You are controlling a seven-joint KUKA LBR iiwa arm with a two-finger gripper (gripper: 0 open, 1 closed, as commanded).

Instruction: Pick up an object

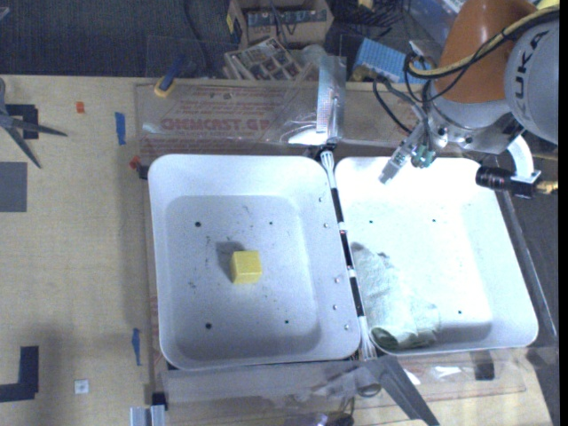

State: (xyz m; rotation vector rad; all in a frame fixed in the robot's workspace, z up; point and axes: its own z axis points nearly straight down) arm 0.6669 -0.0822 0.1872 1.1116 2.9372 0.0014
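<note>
Arm's gripper (pixel 401 161), finger state impossible to tell, hovers over the right bin (pixel 506 238)'s far edge; approach step, next descend toward the rolled cloth (pixel 390 300).

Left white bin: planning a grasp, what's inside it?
Inside the left white bin, one small yellow block rests on the speckled floor. Its underside is hidden.

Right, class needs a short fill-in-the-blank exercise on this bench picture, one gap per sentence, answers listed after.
1. The block in the left bin is coloured ____.
2. The rolled white cloth lies in the ____ bin.
3. The pincer hangs over the ____ bin.
4. The bench bears ____ white bins.

Missing words: yellow; right; right; two
</note>
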